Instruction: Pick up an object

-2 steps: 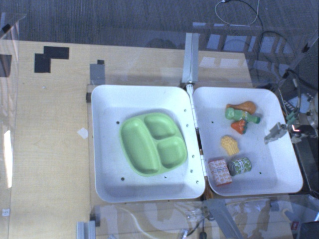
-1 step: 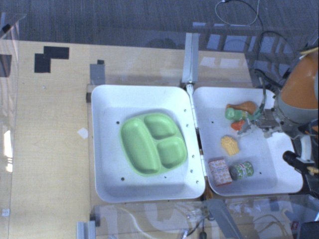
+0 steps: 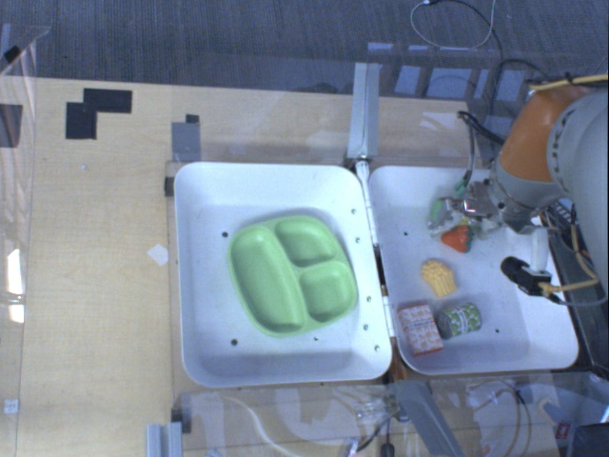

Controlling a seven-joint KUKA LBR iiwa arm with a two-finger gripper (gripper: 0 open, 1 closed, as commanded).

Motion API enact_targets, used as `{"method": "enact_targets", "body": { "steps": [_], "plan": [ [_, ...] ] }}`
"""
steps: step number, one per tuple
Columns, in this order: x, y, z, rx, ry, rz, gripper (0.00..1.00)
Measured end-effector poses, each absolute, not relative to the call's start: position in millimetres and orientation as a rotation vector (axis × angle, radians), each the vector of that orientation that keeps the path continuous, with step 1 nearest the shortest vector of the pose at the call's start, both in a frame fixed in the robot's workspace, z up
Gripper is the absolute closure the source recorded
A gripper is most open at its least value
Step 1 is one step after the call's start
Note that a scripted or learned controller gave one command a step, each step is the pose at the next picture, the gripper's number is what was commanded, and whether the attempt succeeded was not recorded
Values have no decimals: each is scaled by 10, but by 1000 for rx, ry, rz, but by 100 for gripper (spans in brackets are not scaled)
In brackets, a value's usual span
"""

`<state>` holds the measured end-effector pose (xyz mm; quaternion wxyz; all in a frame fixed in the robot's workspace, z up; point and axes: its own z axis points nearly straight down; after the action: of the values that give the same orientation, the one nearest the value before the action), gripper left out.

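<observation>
Worktop (image 3: 105, 284): pale wood-grain surface, matt. Two bins (image 3: 205, 350), (image 3: 547, 350): smooth white plastic with a soft sheen. Divided tray (image 3: 290, 274): light green plastic, smooth, slightly glossy. Divider strip (image 3: 362, 112): brushed grey metal. Arm (image 3: 580, 150): smooth grey casing, with a glossy orange band (image 3: 528, 141). Small can (image 3: 461, 319): green printed label. Floor (image 3: 238, 12): dark, rough-textured carpet.

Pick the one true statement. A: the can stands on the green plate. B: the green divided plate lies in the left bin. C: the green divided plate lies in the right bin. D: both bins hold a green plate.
B: the green divided plate lies in the left bin, while the can lies in the right bin.
</observation>
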<state>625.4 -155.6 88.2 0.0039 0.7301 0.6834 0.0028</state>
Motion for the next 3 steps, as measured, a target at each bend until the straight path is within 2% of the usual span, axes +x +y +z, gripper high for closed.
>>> {"method": "enact_targets", "body": {
  "steps": [1, 2, 3],
  "plan": [
    [6273, -1543, 1003, 2276, 2149, 12, 100],
    [6278, -1541, 1008, 2274, 2149, 13, 0],
    [5919, -1124, 892, 2274, 2155, 11, 0]
  ]
}}
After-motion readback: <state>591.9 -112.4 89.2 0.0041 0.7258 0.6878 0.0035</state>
